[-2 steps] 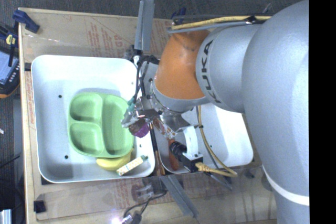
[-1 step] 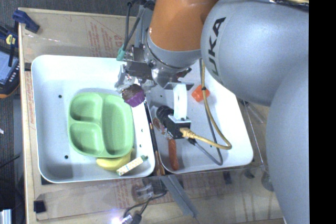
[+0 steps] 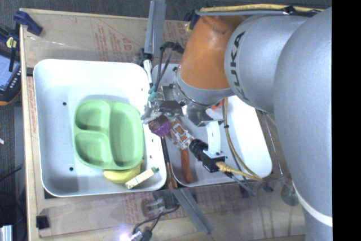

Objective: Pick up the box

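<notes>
The left bin (image 3: 44, 121) is smooth white plastic, shallow, with rounded corners. A pale green plate (image 3: 108, 134) sits in it toward its right wall. The plate is glossy, a rounded rectangle moulded into three compartments, all bare.

The box (image 3: 140, 178) lies in the bin's near right corner, just off the plate's near edge. It is small, slim and cream-coloured, set at a slant, with print too small to read. It touches the right end of a yellow banana (image 3: 117, 176), which curves along the plate's near rim.

The arm (image 3: 271, 65) has a smooth grey casing with an orange band, and the letters "KUKA" run down the grey shell. It covers much of the right bin (image 3: 255, 147). The gripper (image 3: 161, 118) hangs over the divide between the two bins, well apart from the box. Cables and metal parts crowd it, so I cannot tell whether it is open or closed. A small purple piece (image 3: 159, 128) shows just beneath it. A long brown object (image 3: 186, 165) lies by the right bin's left wall.

The bench (image 3: 84, 31) is tan board with faint reddish print that cannot be read.
</notes>
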### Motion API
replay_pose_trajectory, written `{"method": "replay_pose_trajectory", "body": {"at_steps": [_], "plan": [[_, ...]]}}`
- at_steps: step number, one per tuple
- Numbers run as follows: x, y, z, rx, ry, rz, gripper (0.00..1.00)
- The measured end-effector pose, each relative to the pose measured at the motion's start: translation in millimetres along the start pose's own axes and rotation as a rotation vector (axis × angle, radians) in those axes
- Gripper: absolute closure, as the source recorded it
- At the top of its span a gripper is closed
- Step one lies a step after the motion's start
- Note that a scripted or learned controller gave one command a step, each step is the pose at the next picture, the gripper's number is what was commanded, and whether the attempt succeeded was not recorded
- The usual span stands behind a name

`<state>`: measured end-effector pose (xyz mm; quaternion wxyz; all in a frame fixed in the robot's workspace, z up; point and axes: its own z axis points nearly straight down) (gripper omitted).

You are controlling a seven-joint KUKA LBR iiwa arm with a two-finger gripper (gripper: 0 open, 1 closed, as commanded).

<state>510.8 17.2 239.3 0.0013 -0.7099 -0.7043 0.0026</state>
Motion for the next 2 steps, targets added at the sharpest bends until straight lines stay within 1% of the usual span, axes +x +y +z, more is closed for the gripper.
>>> {"method": "replay_pose_trajectory", "body": {"at_steps": [1,2], "plan": [[-14.5,33.8,47.5,0.004,0.001,0.06,1.0],[43.6,13.1,37.0,0.004,0.002,0.178,1.0]]}}
